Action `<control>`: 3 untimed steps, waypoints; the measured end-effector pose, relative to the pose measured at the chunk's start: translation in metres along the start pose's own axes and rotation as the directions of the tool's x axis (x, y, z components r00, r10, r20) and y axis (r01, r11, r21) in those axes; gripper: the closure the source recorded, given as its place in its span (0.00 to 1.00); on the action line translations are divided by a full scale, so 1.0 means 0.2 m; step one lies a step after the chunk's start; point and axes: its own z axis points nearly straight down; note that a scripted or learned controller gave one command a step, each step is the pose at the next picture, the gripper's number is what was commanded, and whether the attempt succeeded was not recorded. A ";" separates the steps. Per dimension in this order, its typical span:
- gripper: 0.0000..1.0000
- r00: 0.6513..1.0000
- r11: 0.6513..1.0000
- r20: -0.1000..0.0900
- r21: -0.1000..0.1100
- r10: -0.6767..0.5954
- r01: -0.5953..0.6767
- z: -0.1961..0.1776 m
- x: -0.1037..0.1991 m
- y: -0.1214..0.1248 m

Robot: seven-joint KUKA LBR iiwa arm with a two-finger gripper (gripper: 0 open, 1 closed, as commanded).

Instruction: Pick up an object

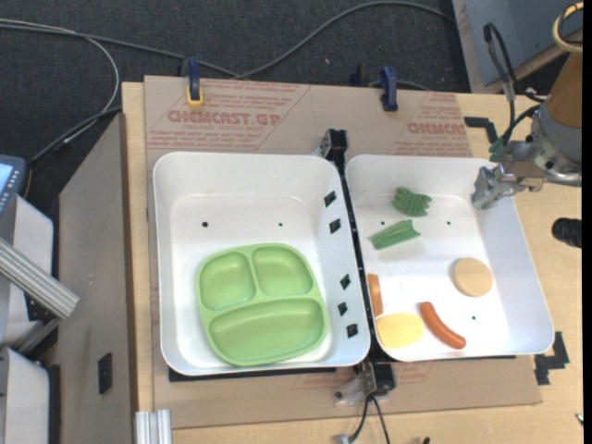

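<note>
The gripper (487, 189) sat over the far right corner of the right bin (504, 248), at its rim; whether it was apart or together could not be told at this resolution, and nothing was visible in it. All candidate objects lay in the right bin, well apart from the gripper. Count: two green vegetable pieces, a leafy one (412, 201) and a pod-like one (395, 235); two sausages, one (442, 326) near the front and one (375, 294) tight against the divider wall; one tan round disc (473, 277); one yellow piece (400, 329). The left bin (176, 248) held one green compartment tray (263, 302). Risks as judged: a descent from this position would likely strike the rim; the divider-side sausage left little finger clearance; the flat disc could slip a pinch.
</note>
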 end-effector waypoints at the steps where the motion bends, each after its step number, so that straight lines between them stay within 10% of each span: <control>1: 1.00 1.000 1.000 -0.002 -0.001 -0.004 0.004 0.01 0.33 0.02; 3: 1.00 1.000 1.000 -0.001 0.001 -0.003 0.003 0.05 0.89 -0.02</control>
